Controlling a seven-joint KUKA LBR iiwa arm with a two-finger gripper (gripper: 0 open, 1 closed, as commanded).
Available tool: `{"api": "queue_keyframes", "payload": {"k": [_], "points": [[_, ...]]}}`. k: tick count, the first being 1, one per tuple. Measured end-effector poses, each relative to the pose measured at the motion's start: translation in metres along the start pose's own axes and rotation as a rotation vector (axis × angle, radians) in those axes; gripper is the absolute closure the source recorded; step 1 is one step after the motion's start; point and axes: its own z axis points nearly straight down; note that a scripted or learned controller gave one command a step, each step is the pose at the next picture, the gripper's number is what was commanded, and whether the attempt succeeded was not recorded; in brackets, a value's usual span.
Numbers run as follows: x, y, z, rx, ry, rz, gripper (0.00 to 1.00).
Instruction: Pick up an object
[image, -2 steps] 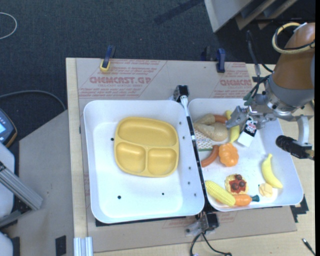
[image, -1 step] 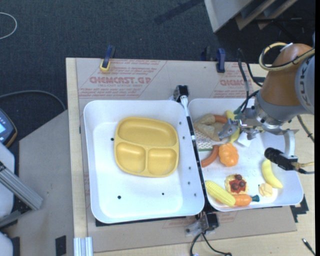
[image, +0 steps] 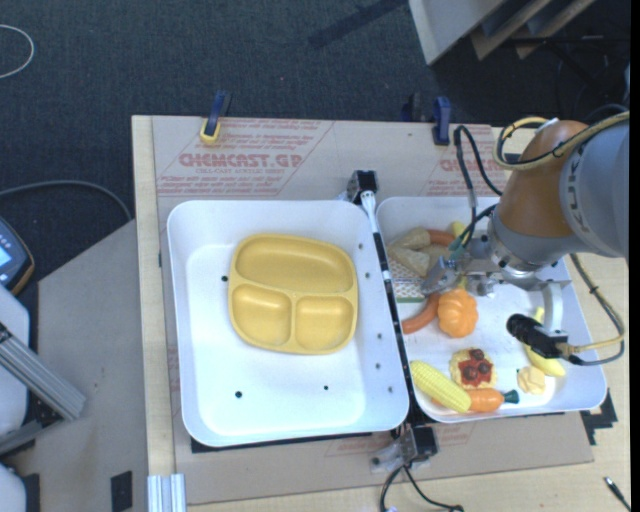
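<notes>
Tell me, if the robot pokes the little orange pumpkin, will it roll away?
Probably a bit. The pumpkin looks round and smooth, so a sideways push could make it wobble or roll. It likely wouldn't go far: a carrot lies right against it. It looks like a plastic toy, so it is probably light and hard.
</notes>
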Motion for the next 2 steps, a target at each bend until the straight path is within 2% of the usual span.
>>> {"api": "queue_keyframes", "payload": {"k": [1, 2], "points": [[0.000, 0.000, 0.001, 0.000, 0.000, 0.001, 0.00], [0.000, 0.000, -0.009, -0.002, 0.000, 0.002, 1.00]]}}
